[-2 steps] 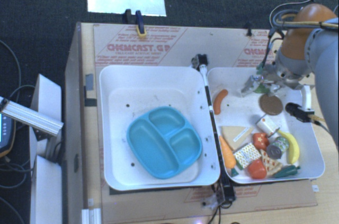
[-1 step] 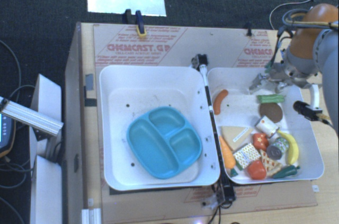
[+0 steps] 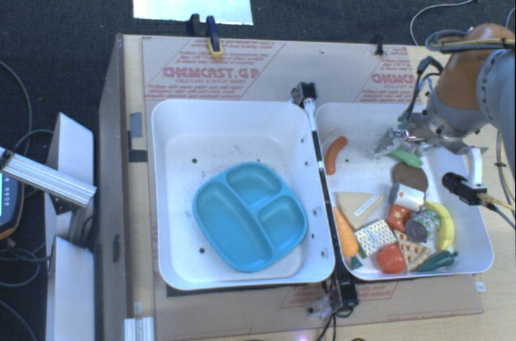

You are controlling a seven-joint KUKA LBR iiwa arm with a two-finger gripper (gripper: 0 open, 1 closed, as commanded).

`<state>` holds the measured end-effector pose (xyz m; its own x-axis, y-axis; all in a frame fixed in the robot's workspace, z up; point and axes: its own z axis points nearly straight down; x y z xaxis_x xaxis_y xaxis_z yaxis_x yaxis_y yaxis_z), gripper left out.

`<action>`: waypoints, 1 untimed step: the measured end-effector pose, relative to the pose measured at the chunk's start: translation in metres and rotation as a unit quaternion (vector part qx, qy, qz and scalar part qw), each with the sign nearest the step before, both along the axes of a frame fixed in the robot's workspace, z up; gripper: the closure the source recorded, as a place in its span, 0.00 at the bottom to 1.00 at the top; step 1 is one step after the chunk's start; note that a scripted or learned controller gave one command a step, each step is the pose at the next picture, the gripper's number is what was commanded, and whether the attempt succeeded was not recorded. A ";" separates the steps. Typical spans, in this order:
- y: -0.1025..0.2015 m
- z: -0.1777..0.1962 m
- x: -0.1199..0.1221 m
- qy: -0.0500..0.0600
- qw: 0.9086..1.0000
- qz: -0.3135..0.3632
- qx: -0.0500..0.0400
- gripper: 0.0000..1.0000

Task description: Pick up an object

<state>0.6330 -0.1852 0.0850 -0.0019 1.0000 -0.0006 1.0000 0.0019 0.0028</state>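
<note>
The grey arm with the orange band is reaching in over the right-hand shallow white bin (image 3: 480,244), its metal two-finger gripper (image 3: 393,142) hanging low near that bin's upper middle; whether anything is sitting between the fingers I cannot tell — they are too small and blurred, and their spacing is unclear as well. Taking the right bin as landmark: a small orange-red sausage-shaped toy (image 3: 334,154) is lying alone in its upper left part, well apart from the rest. Just below the gripper a green pod-shaped piece (image 3: 408,159) is resting, with a dark brown rounded piece (image 3: 409,176) under it. The lower half is holding a crowded heap — a beige wedge (image 3: 359,206), an orange carrot (image 3: 345,233) along the left wall, a yellow banana (image 3: 443,222), a red tomato-like piece (image 3: 391,258) and a dark green pepper (image 3: 438,259) near the bottom rim. Left of the right bin, the second white bin (image 3: 173,170) is carrying a light blue three-compartment plastic plate (image 3: 250,216).
</note>
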 end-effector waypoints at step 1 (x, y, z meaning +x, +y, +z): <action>-0.005 0.000 -0.028 0.000 1.000 0.000 0.000 0.00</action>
<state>0.6053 -0.1903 0.0847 -0.0011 1.0000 -0.0010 1.0000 0.0011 0.0019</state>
